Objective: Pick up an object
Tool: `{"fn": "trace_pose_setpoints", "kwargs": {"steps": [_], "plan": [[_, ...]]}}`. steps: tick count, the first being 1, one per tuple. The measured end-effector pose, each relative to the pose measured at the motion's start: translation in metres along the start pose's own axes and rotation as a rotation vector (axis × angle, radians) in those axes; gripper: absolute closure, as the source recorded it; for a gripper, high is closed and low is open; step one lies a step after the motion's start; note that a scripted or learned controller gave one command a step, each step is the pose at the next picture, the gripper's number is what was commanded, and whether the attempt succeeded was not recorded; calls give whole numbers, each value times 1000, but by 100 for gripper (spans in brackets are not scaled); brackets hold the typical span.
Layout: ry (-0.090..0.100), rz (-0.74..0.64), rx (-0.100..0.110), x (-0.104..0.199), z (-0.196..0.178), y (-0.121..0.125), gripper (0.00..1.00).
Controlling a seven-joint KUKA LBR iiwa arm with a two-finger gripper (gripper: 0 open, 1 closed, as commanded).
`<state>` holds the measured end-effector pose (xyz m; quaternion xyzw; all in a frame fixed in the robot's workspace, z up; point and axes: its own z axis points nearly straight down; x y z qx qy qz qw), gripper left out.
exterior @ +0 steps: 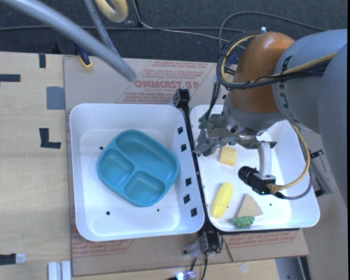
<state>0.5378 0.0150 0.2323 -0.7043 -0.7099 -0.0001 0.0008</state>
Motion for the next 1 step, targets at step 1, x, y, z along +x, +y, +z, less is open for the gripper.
{"fn": "trace_pose_setpoints", "kwargs": {"steps": [1], "plan": [[0,0,0,54,-6,9,100]]}}
